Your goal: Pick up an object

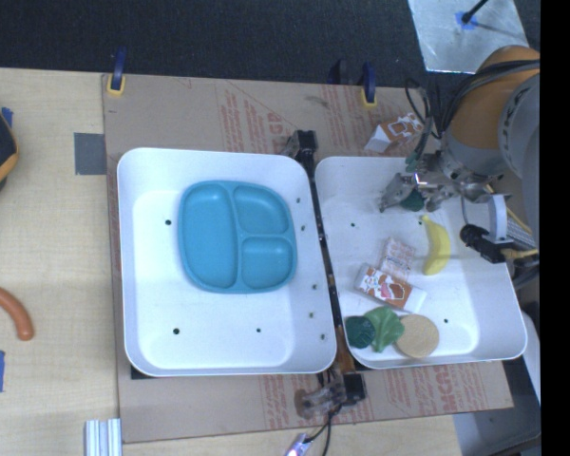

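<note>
My gripper (406,196) hangs over the back of the right bin (484,345), its metal fingers pointing left and down. A small dark green thing sits right by the fingertips; I cannot tell whether it is held. A yellow banana (437,246) lies just right and in front of the gripper. Nearer the front lie a small printed packet (397,255), a red and white snack box (389,288), a green leafy vegetable (375,331) and a round tan cracker (419,336).
The left bin (142,335) holds a blue divided plate (237,236). Outside the bins, a toy sausage (11,312) lies on the bench at far left, and a small carton (395,133) rests behind the right bin. The arm's orange band (489,98) rises at right.
</note>
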`<state>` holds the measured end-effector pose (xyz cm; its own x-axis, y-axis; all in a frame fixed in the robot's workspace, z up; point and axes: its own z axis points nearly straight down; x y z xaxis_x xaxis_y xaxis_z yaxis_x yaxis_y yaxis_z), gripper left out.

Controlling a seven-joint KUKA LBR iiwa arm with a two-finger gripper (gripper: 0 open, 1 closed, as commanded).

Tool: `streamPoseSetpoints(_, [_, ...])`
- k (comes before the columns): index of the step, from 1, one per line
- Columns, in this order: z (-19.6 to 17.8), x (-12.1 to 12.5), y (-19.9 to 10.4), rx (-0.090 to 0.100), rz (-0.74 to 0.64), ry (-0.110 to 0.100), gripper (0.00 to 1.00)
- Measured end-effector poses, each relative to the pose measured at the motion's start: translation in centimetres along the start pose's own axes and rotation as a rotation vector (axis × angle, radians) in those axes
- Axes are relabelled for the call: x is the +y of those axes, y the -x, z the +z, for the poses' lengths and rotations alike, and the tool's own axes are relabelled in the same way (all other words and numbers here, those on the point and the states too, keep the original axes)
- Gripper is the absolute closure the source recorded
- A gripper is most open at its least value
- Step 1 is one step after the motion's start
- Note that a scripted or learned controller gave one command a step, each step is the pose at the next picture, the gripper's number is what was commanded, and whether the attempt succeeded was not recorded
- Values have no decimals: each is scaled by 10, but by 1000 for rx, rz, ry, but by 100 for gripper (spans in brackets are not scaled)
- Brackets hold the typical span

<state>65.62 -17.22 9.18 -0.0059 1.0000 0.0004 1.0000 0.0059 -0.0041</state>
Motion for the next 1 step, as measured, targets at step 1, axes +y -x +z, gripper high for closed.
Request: streamPoseSetpoints(1, [-6,-68,0,-1,1,0,0])
